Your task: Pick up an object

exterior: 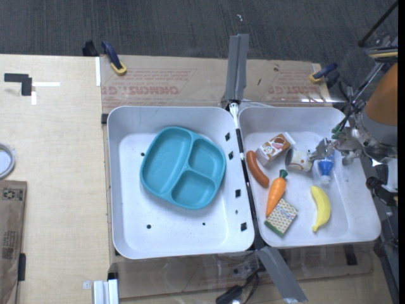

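A robot gripper (324,152), its opening impossible to judge, hovers over the right bin (354,236) beside a banana (321,208): likely light, smooth and rigid, best grasped across its middle.

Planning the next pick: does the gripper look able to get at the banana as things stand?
Probably yes. The banana lies by itself on the right bin's floor, apart from the carrot, with nothing on top. The gripper hovers just above it in the picture, over the same bin.
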